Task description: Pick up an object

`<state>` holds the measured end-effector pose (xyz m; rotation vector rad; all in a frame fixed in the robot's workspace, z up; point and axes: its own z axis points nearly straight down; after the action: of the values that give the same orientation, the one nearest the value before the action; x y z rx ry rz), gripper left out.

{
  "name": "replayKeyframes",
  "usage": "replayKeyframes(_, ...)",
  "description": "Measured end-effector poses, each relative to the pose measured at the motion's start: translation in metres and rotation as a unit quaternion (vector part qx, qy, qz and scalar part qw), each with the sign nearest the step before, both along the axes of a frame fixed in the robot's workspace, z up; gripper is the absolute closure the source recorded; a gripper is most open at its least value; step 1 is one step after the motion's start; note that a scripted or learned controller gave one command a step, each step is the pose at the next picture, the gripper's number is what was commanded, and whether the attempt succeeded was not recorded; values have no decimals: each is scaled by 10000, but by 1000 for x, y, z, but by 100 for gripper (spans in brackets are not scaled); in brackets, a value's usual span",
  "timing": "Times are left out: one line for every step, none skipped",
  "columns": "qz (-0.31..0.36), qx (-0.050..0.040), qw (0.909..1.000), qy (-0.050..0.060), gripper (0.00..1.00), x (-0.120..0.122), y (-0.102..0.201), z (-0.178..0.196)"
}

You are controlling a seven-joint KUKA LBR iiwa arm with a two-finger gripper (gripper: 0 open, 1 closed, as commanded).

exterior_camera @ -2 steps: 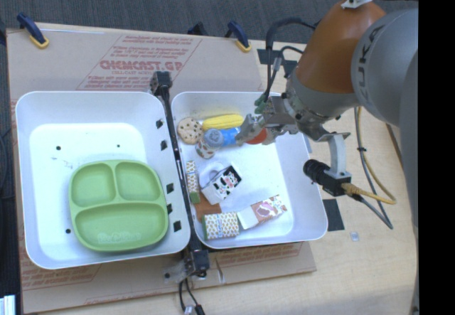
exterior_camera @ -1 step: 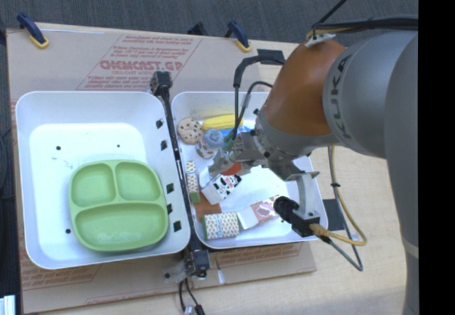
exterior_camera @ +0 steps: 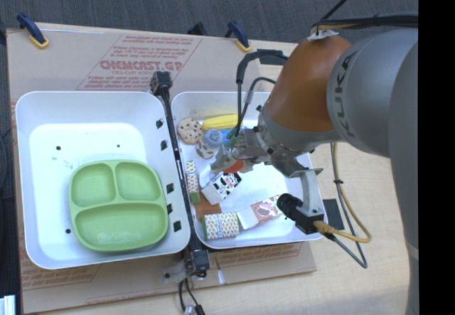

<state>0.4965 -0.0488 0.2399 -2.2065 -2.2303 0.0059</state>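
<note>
- We see two white bins side by side on the table (exterior_camera: 355, 164).
- The left bin (exterior_camera: 43, 129) holds a green plate (exterior_camera: 117, 205) with three parts.
- The right bin (exterior_camera: 190, 104) holds a pile of small things, and the big grey and orange arm (exterior_camera: 334, 93) reaches over it.
- The hand (exterior_camera: 229, 157) is low over the middle of that pile. The arm hides most of it, so we cannot tell how it is set.
- We see nothing held in it for sure, so we think the picking step is not done yet. The hand looks like it is going down to a thing.
- Just under the hand lies a little black and white toy (exterior_camera: 227, 182). We guess this is the thing to pick. It lies near the middle of the right bin, and its long side seems to run up to the right.
- Close by are a round cookie (exterior_camera: 188, 129), a yellow banana (exterior_camera: 220, 121), a patterned block (exterior_camera: 222, 225) and a pink and white pack (exterior_camera: 264, 210).
- Next, we think the hand needs to close across the toy's short side and lift straight up, without knocking its neighbours.
</note>
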Motion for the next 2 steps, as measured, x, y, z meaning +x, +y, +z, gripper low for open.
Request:
replayKeyframes(23, 1, 10000, 5, 100, 1, 0, 10)
replayKeyframes(50, 2, 10000, 9, 100, 1, 1, 20)
